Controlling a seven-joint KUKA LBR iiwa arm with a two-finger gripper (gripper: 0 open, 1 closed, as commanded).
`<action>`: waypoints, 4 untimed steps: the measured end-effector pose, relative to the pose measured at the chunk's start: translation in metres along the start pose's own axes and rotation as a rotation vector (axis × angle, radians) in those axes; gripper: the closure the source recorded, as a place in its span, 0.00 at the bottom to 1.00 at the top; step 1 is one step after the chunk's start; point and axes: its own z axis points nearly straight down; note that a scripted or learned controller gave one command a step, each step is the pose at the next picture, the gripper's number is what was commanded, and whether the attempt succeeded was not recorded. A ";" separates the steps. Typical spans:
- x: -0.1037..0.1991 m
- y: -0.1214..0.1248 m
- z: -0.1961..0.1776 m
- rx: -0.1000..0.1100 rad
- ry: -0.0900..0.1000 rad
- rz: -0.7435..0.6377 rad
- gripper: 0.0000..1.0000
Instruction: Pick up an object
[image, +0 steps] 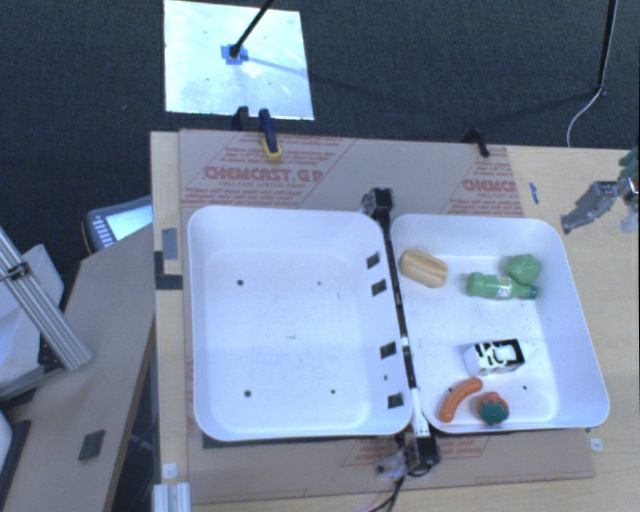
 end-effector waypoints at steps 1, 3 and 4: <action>-0.002 0.040 -0.158 -0.002 0.002 -0.009 0.00; 0.070 0.050 -0.109 0.021 0.012 -0.014 1.00; 0.138 0.070 -0.032 0.024 0.012 -0.014 1.00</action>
